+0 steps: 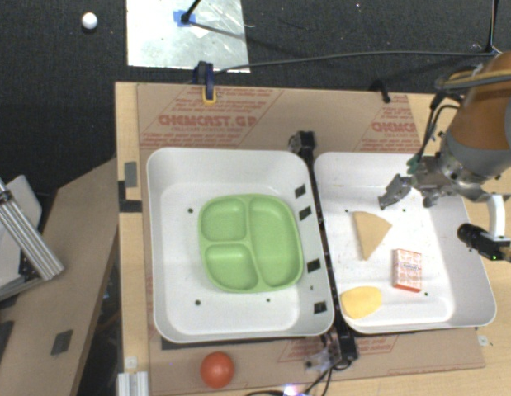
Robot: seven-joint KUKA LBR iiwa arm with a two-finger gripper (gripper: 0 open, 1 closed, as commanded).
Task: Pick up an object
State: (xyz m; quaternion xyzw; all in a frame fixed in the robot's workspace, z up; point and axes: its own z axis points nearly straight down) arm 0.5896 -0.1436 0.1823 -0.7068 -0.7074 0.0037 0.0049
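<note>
While my gripper hangs over the far part of the right bin, nothing is lifted yet, so the whole pick is ahead of me: choose a piece, come down on it, close, raise it. Whether the gripper is spread or clenched I cannot tell from this slant; it reads as a dark grey cluster with nothing visibly caught in it, and I won't guess further. Three candidates lie in this bin. Nearest to me is the tan wedge, a flat triangular slice like a piece of cheese or bread, pale yellow-brown, lying just on the near side of the gripper and apart from it. To its right and a little nearer the front sits the small red-and-white box, upright-edged, printed, lying flat on the bin floor. At the near left corner of the same bin rests the yellow lump, rounded and smooth, close to the bin's wall. I'd judge the wedge the likeliest target, being closest, though its low flat shape may give little to grip. Over in the left bin lies the green divided tray, three compartments, all bare. Outside the bins, on the near edge of the bench, sits an orange-red ball.
</note>
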